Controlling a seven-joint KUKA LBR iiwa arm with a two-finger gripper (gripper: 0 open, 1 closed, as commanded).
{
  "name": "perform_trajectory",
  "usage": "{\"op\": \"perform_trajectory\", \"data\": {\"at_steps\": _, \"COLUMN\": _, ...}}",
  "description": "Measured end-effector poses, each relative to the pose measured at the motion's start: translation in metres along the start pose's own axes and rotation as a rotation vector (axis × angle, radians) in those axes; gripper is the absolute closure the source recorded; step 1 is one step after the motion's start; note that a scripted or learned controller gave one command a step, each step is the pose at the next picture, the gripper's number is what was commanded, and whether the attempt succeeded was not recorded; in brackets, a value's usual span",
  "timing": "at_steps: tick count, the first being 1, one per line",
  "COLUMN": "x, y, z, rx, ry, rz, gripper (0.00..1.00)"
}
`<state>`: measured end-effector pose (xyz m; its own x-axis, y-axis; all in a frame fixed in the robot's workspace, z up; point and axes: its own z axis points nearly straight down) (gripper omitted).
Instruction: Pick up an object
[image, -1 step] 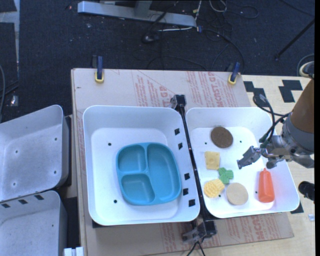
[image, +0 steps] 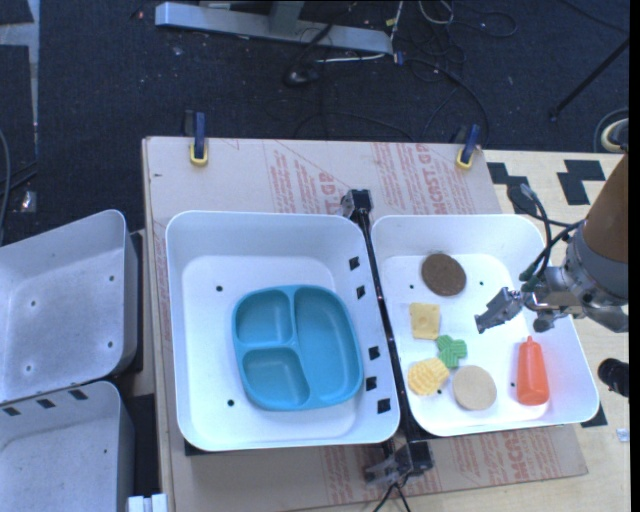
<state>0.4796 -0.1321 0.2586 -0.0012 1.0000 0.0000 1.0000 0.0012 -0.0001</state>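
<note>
Over the right bin (image: 560, 395), the gripper (image: 497, 311) hangs at the end of the grey arm, which reaches in from the right. Its dark fingers point left and slightly down toward the bin floor, but at this slant they blur into 1 shape, so I cannot tell whether they are spread or pressed together. Nothing shows between them.

The candidates all lie in this bin, loose and apart from each other, which leaves room to come down around any 1 of them. Just below and to the left of the fingers is the green piece (image: 452, 350); farther left is the pale yellow square (image: 425, 320). Up and to the left of the fingers lies the brown disc (image: 443, 273). Below them are the tan disc (image: 474, 388) and the ridged yellow piece (image: 428, 377), and below and to the right is the orange bottle (image: 531, 371), lying flat on its side.

The left bin (image: 190, 300) bears only a blue divided tray (image: 296, 346), well apart from the fingers.

Judging by the pose, the grasp is not yet made. The green piece is nearest, so it seems the likely target; the flat discs look harder to pinch.
</note>
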Motion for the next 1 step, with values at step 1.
{"op": "perform_trajectory", "data": {"at_steps": 1, "x": 0.0037, "y": 0.0036, "z": 0.0628, "rx": 0.006, "ry": 0.002, "rz": 0.002, "gripper": 0.00}}
